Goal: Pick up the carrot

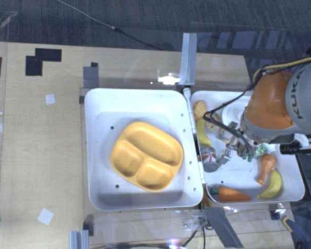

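The bench (36, 154) carries two shallow white bins side by side, the left bin (101, 191) and the right bin (295, 188), with a thin divider between them. In the left bin lies a yellow tray (146, 155) with three compartments, placed a little tilted near the middle of the bin. The arm (272, 105) comes in from 3 o'clock and bends over the right bin, its orange band above the wrist covering the upper part of this bin. The gripper (229, 150) hangs low over the left half of the right bin, pointing toward 8 o'clock; its metal parts are small and mixed with the objects under it, so I cannot tell if the fingers are apart or together, and nothing is seen between them. The carrot (233, 194) lies flat along the near wall of the right bin, at about 6 o'clock from the gripper and apart from it — its thick end is toward the divider and its thin end points to 3 o'clock. At 3 o'clock from the carrot there is a yellow banana (272, 185), curved, close to the carrot tip. Just above this banana stands a brown drumstick (266, 167), tilted. A second banana (201, 131) lies along the divider, at 10 o'clock from the gripper, and a small red and white can (208, 155) sits just beside the gripper at 9 o'clock.
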`<state>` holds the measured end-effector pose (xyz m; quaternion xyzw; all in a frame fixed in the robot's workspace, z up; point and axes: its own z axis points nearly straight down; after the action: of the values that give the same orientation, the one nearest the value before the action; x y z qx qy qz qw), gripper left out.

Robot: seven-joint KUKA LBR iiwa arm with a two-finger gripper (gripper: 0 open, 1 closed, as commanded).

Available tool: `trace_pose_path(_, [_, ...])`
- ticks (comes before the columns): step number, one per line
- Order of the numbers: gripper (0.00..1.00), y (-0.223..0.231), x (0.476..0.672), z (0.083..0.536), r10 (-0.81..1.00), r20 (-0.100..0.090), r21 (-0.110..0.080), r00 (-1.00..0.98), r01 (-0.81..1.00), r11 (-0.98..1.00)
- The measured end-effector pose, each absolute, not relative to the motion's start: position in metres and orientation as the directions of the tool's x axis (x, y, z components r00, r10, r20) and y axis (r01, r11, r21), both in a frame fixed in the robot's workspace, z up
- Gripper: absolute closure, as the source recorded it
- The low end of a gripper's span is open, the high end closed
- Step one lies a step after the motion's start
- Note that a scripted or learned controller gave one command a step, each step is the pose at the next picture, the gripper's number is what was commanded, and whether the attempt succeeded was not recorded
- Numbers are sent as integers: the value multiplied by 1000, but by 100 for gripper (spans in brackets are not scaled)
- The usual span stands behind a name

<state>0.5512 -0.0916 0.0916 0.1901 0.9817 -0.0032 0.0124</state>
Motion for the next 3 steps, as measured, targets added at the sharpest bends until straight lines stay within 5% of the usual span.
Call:
trace_pose_path(1, [0, -118, 587, 166, 607, -11, 6, -795, 607, 795])
trace_pose_path(2, [0, -123, 496, 194, 784, -5, 4, -620, 784, 620])
trace_pose_path(3, [0, -92, 491, 90, 872, -9, 11, -490, 872, 490])
